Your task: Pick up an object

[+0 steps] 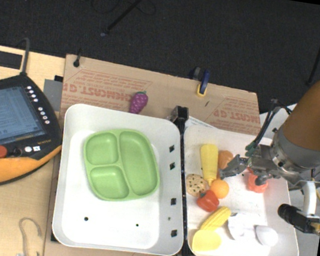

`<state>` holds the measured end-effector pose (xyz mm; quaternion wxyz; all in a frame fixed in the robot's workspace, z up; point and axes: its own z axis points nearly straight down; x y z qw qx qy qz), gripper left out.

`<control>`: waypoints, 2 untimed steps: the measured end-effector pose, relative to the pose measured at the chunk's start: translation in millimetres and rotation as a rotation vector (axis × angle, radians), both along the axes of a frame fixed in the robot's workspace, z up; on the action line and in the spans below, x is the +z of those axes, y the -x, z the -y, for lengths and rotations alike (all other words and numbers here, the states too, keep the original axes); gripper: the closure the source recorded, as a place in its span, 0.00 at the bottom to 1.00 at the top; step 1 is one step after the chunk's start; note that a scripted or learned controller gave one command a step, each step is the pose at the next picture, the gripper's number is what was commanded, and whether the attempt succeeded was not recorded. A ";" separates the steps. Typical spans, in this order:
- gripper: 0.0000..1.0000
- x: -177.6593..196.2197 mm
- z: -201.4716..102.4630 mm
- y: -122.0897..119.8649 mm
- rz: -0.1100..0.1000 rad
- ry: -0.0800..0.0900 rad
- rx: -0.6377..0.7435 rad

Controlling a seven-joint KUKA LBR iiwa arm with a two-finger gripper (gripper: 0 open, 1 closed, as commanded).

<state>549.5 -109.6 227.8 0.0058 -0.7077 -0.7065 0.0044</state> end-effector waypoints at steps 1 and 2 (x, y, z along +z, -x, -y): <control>0.00 6.2 0.1 -2.4 0.011 0.001 0.002; 0.00 -41.5 6.8 -1.6 0.007 0.001 0.002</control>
